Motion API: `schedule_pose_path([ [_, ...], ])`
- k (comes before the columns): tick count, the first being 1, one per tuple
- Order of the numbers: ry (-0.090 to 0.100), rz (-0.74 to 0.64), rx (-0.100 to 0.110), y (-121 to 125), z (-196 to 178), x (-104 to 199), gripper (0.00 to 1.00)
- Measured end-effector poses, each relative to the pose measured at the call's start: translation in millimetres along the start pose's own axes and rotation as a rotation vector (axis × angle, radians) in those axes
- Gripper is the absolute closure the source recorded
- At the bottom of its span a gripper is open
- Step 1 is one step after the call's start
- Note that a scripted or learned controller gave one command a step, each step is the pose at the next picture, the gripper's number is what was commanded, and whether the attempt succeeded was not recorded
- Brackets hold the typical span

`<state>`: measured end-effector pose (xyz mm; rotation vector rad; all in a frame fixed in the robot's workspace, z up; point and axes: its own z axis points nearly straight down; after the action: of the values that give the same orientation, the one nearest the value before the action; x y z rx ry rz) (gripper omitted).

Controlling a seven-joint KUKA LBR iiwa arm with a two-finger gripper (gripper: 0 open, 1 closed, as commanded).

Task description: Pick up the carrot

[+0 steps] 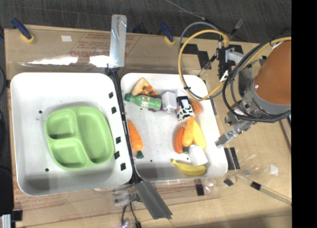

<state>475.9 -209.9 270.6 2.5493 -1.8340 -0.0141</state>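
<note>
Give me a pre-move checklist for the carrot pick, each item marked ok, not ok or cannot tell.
1. Carrot located: ok. The carrot lies along the left wall of the right bin.
2. Carrot free of neighbours: ok. Bare floor separates it from the green bottle and the banana.
3. Wall clearance: not ok. It lies close against the bin wall.
4. Claw over target: not ok. The claw sits outside the bin's right rim.
5. Claw open: cannot tell.
6. Green plate out of the way: ok, it is in the left bin.
</note>
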Motion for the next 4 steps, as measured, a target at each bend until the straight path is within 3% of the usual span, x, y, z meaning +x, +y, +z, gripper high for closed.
schedule_pose_path([
  [1, 0.006, -0.350, 0.006, -32.6, 3.0, -29.5, 1.00],
  [2, 0.004, -0.689, 0.005, -128.0, 4.9, -67.6, 1.00],
  [3, 0.012, -0.835, 0.008, -91.2, -59.5, 15.7, 1.00],
  [4, 0.004, -0.988, 0.007, -121.6, 6.1, 38.7, 1.00],
])
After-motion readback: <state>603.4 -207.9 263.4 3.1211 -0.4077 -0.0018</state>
